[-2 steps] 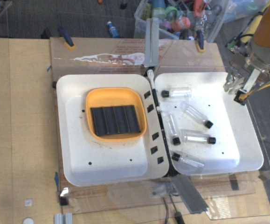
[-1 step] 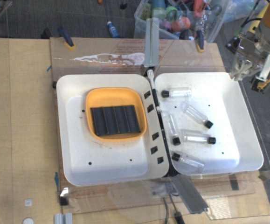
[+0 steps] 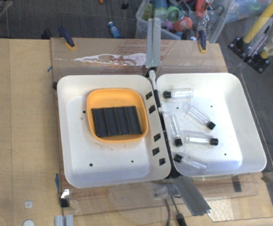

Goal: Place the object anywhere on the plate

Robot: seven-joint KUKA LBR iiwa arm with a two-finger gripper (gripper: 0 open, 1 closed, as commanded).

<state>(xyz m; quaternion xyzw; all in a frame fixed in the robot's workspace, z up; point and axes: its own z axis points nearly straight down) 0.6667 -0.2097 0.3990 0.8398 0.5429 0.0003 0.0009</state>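
An orange plate (image 3: 117,98) holding a black ridged block (image 3: 116,121) is sitting in the left bin (image 3: 79,168); five clear black-capped vials (image 3: 200,139) are lying in the right bin (image 3: 249,140).

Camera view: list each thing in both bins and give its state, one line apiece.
Orange plate, left bin: upright, holding a black ridged rack.
Black ridged rack: lying flat on the plate.
Top vial, right bin: lying on its side, capped.
Upper right vial: lying on its side, capped, angled.
Centre-left vial: lying on its side, capped.
Middle right vial: lying on its side, capped.
Bottom vial: lying on its side, capped.
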